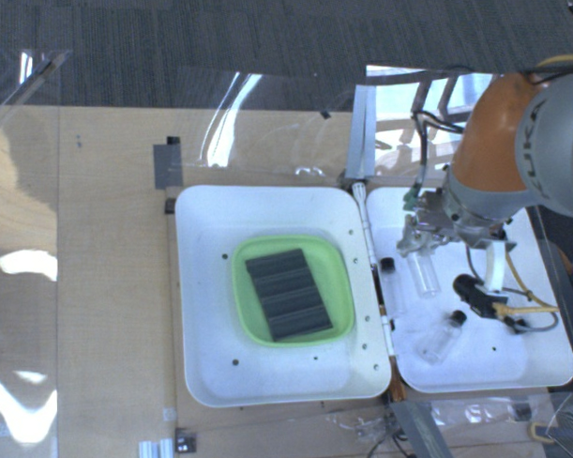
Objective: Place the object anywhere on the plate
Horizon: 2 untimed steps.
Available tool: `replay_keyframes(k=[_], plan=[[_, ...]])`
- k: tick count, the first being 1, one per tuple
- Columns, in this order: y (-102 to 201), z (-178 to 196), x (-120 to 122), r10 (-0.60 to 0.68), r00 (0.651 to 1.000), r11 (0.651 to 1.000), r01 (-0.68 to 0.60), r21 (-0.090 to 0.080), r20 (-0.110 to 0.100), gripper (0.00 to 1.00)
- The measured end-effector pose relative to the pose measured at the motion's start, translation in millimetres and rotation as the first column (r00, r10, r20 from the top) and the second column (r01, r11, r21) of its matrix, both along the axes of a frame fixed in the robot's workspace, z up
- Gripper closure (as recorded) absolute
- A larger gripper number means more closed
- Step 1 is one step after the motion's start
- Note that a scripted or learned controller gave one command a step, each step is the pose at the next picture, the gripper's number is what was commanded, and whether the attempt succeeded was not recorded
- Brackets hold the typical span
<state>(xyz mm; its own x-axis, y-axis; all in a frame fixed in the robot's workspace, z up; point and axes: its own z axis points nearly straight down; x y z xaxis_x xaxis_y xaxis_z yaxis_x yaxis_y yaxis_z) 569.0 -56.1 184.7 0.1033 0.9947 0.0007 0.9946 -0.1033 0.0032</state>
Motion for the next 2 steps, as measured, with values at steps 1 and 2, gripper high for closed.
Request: replay_keyframes(k=[1,2], plan=[[66.6,28.2,-11.5,0.203,0.979,0.979,-0.203,-0.001,0.003,1.00],[66.2,28.4,-11.4,0.202,0.979,0.979,-0.202,-0.001,0.004,0.00]])
